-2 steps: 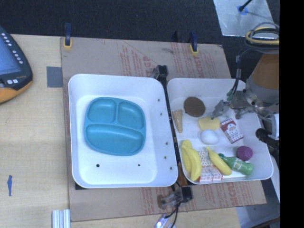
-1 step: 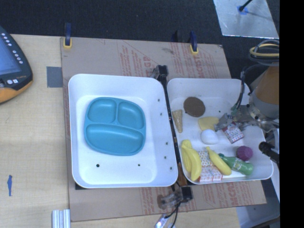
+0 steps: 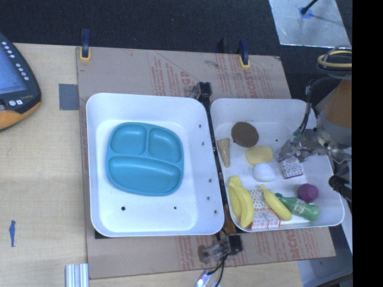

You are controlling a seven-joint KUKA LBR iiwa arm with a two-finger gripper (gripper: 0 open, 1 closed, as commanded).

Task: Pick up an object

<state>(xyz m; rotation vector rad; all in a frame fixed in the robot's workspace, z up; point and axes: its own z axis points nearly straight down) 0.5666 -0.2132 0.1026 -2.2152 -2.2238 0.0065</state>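
Observation:
The right bin [image 3: 275, 113] holds several small items: a brown round disc [image 3: 244, 134], a pale yellow block [image 3: 258, 155], a white egg [image 3: 263, 172], a beige wedge [image 3: 224, 151], two bananas [image 3: 240, 201], a green bottle [image 3: 302, 207], a purple ball [image 3: 308, 192], a red-and-white box [image 3: 263, 214] and a small patterned packet [image 3: 292, 170]. My gripper [image 3: 293, 150] hangs low over the bin's right side, just above the patterned packet and right of the yellow block. Nothing is visibly held in it.
The left bin [image 3: 102, 214] carries a blue divided plate [image 3: 145, 158]. The arm with its orange band [image 3: 340, 105] comes in over the right bin's far right corner. A grey and orange handset [image 3: 15, 82] lies at the bench's left edge. Blue clamps [image 3: 242, 49] hold the cardboard sheet.

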